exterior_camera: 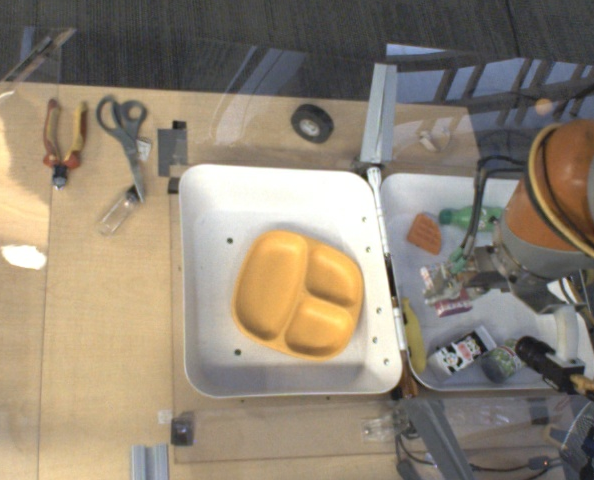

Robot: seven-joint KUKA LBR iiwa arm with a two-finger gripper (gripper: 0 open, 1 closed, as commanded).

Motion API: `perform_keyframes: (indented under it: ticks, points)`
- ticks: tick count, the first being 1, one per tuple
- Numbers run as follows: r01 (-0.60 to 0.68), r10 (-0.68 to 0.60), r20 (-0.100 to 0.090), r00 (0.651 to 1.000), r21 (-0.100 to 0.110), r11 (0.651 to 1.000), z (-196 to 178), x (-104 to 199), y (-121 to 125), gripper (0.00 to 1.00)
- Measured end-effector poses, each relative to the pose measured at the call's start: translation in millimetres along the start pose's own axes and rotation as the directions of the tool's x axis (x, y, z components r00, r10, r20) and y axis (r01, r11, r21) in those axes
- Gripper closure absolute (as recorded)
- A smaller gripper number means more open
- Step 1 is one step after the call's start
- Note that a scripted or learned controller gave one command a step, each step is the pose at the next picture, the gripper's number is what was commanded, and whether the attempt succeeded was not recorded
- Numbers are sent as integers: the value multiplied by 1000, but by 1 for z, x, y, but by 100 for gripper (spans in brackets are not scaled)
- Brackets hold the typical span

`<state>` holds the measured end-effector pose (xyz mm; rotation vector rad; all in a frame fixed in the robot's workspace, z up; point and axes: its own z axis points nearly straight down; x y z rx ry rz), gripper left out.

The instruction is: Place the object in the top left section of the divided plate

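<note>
A yellow divided plate point(299, 293) with three sections lies in the left white bin point(207, 358). In the right bin point(402, 200) lie several objects. A crinkled silver and red packet point(444, 288) is in the middle, an orange piece point(425, 233) behind it, and a green item point(464, 216) further back. My gripper point(469, 266) reaches in from the right and hangs low over the right bin, just above the packet and beside the green item. Whether it touches either one is hidden from this angle.
A black-and-white box point(464, 351), a dark grey cylinder point(500, 362) and a thin yellow item point(413, 335) lie at the right bin's front. Scissors point(127, 133), red pliers point(61, 138) and a tape roll point(312, 123) rest on the bench behind the bins.
</note>
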<state>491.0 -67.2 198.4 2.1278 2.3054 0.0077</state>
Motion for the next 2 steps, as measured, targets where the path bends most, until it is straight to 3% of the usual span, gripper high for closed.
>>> perform_keyframes:
  ticks: [1,2]
  points:
    - [224,-224,-1,975,0,975,-37,126,16,100]
    - [224,-224,-1,975,0,975,-37,126,16,0]
